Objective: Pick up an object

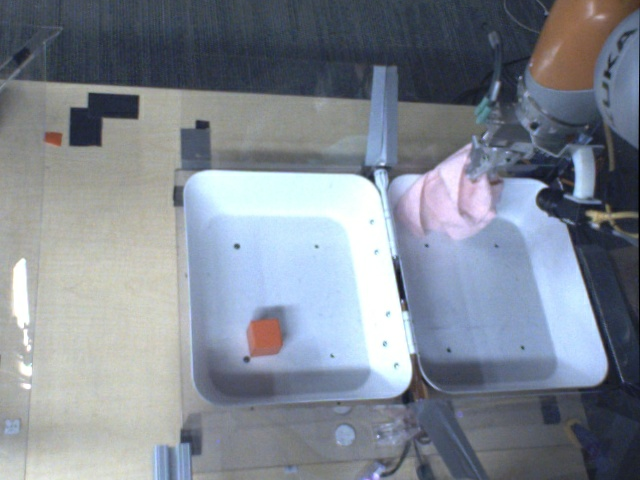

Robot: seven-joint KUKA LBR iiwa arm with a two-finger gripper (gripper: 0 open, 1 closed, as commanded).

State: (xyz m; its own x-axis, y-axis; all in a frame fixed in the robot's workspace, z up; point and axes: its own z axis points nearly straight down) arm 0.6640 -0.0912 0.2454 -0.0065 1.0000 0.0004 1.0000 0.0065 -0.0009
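Two shallow white bins sit side by side on a pale wood bench, dark ribbed floor behind at the top. Far left on the bench: 1 small orange tile (53, 139) w/ black L-shaped patches (98, 116) just beside it, plus a clear panel edge in the top-left corner. Left bin (215, 198) holds 1 orange block (265, 337), low in the bin towards its front-left, well apart from the walls. A grey metal post (381, 118) stands btwn the bins at the back. Right bin (575, 338) has 1 pink cloth (440, 203), bunched and draped at its back-left corner, partly over the rim. Count: 2 bins, 1 block, 1 cloth. Arm (580, 28) comes in top right, orange band showing. Gripper (487, 163) is over the back of the right bin, fingers closed on the cloth's upper right end, cloth pulled up to them and hanging down-left from there.
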